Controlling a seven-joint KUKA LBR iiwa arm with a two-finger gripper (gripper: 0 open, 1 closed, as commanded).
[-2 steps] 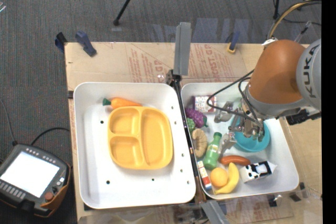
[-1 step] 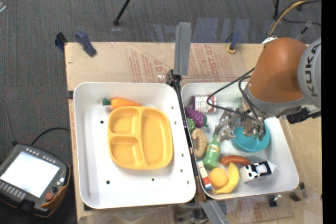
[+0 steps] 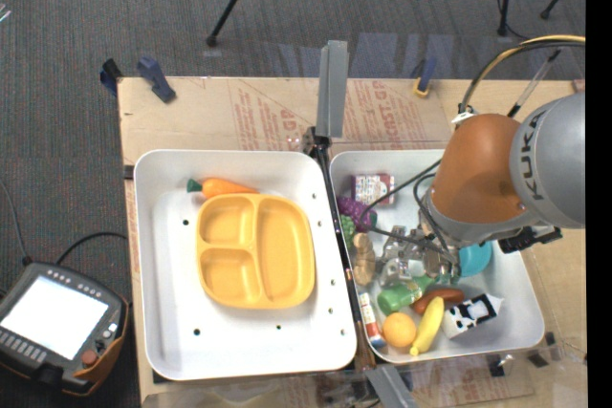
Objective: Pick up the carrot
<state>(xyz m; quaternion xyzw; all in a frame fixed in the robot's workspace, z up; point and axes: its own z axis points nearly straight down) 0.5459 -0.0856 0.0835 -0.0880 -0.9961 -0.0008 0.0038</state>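
Carrot (image 3: 226,187) first: it lay in the left bin (image 3: 163,301), at the far edge of the yellow divided plate (image 3: 256,250), touching or just beside its rim, green top pointing left, well apart from my hand.

From largest to smallest, the bench (image 3: 229,115) carried both white bins side by side, and its near edge was cut off by the frame. My arm (image 3: 521,172) came in from the right and covered much of the right bin (image 3: 526,301), so part of that bin's floor was hidden under my orange band. The yellow plate sat in the middle of the left bin with its three compartments bare.

My hand (image 3: 413,248) hung low over the clutter in the right bin; it was a tangle of metal and cable against the toys, and I could not tell whether it was spread or pressed together.

Around it lay a teal piece (image 3: 475,258), half hidden beneath my wrist, a small dark red box (image 3: 372,188) at the far side, a purple item (image 3: 355,212) too jumbled to name, a banana (image 3: 427,327), a green piece (image 3: 399,298) and an orange ball (image 3: 399,330) at the near side.
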